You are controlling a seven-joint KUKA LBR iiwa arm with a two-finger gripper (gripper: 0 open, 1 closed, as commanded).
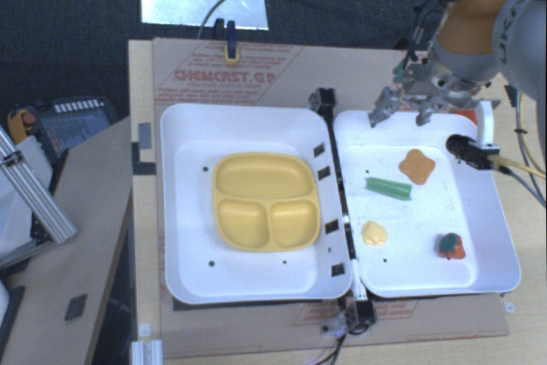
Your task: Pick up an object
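White bins sit side by side; we see the left bin (179, 184) holding a yellow tray (265, 201). In the right bin (487, 218) lie a green stick (389, 187), orange piece (417, 166), red-green toy (451, 245) and yellow lump (373, 232). Above its far edge, the jaws (403, 113) stand apart, empty.

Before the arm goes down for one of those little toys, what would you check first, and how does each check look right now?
1. Two-finger gripper free of any load: ok, nothing between its spread fingers.
2. Gripper above a target: not ok, it hangs over the far edge of the right white bin, away from the toys.
3. Orange flat piece reachable: ok, it lies apart from the others.
4. Green stick-shaped piece clear of neighbours: ok, it touches nothing.
5. Pale yellow lump and red-and-green toy unobstructed: ok.
6. Yellow three-compartment tray out of the way: ok, in the left white bin.
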